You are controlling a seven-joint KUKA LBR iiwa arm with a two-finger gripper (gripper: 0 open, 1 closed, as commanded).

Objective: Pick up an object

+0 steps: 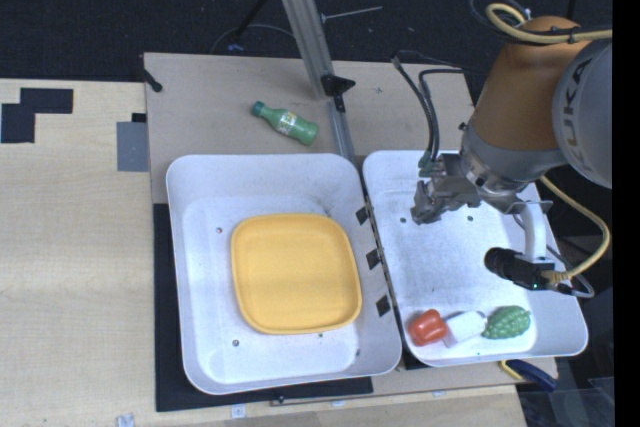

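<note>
Hovering over bare floor of the right bin (pixel 440 260), your gripper (pixel 428 207) — pincer state unreadable — risks closing on nothing; red object (pixel 427 326) sits well apart.

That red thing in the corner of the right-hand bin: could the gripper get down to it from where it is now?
Probably yes. The gripper hangs over the same bin's far part, with bare floor between. The red object lies uncovered, though it touches a white piece and sits near the bin's wall.
</note>
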